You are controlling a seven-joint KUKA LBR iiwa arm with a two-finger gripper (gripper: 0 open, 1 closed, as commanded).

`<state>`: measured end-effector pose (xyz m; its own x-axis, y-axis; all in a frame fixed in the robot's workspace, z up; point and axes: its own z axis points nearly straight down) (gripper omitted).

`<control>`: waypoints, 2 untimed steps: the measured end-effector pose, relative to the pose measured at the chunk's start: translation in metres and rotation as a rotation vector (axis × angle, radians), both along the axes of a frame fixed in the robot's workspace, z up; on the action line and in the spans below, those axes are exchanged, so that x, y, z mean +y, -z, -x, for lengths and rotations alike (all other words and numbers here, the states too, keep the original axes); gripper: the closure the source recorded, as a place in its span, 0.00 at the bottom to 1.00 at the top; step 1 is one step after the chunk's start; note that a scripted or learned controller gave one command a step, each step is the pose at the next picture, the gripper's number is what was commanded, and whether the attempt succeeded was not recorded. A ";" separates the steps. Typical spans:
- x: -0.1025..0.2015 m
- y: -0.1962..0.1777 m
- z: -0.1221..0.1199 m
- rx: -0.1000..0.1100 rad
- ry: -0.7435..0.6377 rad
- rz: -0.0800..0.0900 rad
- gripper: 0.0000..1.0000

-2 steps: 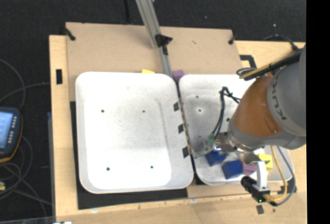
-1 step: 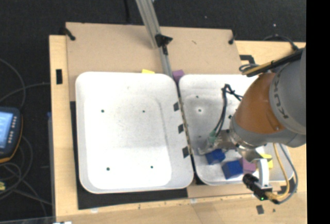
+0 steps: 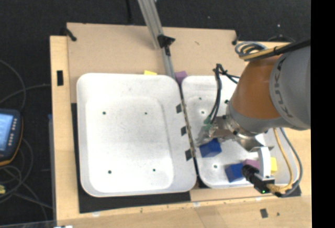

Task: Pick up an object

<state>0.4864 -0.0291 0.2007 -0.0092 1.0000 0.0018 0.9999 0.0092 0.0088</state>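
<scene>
1. The grey arm housing point(image 3: 294, 85), up and to the right of the fingers, carries dark raised lettering along its edge; it looks like part of "KUKA", seen sideways and partly cut off.
2. The handheld device with a lit blue screen point(image 3: 9, 132), well to the left of the fingers, shows marks too small to read.

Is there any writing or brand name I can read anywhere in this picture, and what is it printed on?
"KUKA": in part, dark letters running down the grey arm at the right edge; the rest is cut off.
The screen of the handheld device at the left edge glows, but its contents are too small and blurred to read.
No readable text on the bins or the blocks.
</scene>
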 end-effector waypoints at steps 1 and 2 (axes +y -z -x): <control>0.065 0.005 0.000 0.009 -0.001 -0.001 1.00; 0.041 0.004 0.002 0.008 0.012 0.004 1.00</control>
